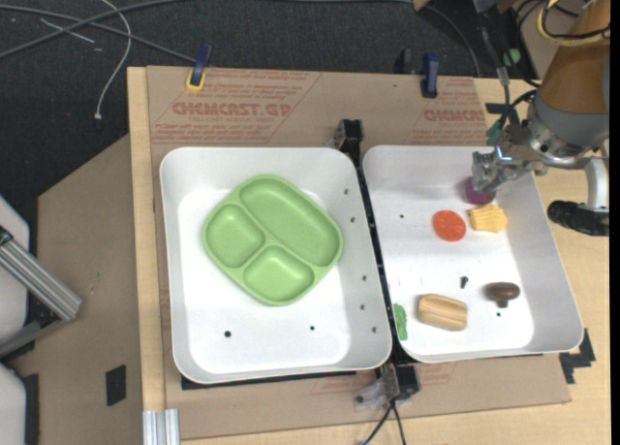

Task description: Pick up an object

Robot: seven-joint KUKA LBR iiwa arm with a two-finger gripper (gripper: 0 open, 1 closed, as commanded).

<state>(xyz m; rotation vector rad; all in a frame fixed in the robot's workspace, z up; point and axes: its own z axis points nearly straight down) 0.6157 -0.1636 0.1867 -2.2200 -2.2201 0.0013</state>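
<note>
The right bin [426, 174] holds a red round object [449, 226], a yellow ridged piece [487, 219], a tan bread-like block [443, 312], a small brown object [502, 292] and a purple object [478, 191]. My gripper [487, 170] hangs at the bin's far right, directly over the purple object, which is partly hidden beneath it. The orange-banded arm [573, 75] comes in from the upper right.
The left bin [194, 336] carries a green divided plate [273, 238]. A small green scrap [399, 320] lies at the right bin's left wall. Blue clamps [201, 66] hold the cardboard at the back. Cables run across the dark floor at upper left.
</note>
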